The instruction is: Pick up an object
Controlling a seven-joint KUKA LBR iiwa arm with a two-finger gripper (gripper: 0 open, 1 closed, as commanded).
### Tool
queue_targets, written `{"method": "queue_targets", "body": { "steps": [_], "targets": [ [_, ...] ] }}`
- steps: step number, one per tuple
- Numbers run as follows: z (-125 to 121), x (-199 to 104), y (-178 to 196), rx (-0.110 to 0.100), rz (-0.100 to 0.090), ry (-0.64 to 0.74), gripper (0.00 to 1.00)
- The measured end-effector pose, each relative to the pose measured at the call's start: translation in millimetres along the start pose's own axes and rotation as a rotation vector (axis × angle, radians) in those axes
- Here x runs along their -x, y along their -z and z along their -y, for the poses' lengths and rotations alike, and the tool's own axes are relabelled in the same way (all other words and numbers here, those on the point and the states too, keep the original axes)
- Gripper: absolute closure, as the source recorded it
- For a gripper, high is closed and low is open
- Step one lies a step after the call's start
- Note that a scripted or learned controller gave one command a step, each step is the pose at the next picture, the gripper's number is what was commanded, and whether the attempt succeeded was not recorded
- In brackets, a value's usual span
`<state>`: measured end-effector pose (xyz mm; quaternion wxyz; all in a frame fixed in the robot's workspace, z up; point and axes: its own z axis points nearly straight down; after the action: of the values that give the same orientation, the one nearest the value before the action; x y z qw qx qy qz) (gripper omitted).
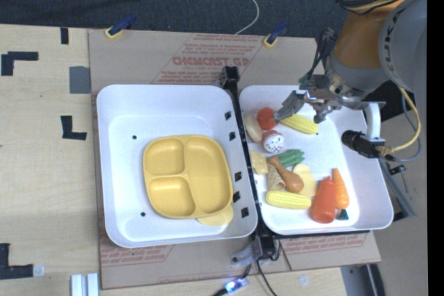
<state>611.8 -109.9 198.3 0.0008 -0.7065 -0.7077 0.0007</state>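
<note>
Two open pincer [305, 109] fingers hover above corn [300, 124].

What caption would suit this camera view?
Gripper hovering above toy corn in the right bin.

Toy food pile in right bin [361, 218]: corn [300, 124] at top, tomato [266, 118], drumstick [286, 175], second corn [288, 200], orange carrot [327, 199]. All lying flat, mostly touching.
</note>
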Motion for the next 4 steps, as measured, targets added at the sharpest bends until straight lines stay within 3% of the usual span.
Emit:
{"method": "queue_targets", "body": {
  "steps": [2,3,4],
  "targets": [
    [-5,-6,-104,-0.003,0.001,0.001,0.0],
    [-5,-5,-114,0.002,0.005,-0.001,0.0],
    [-6,-6,-102,0.004,0.003,0.001,1.0]
  ]
}}
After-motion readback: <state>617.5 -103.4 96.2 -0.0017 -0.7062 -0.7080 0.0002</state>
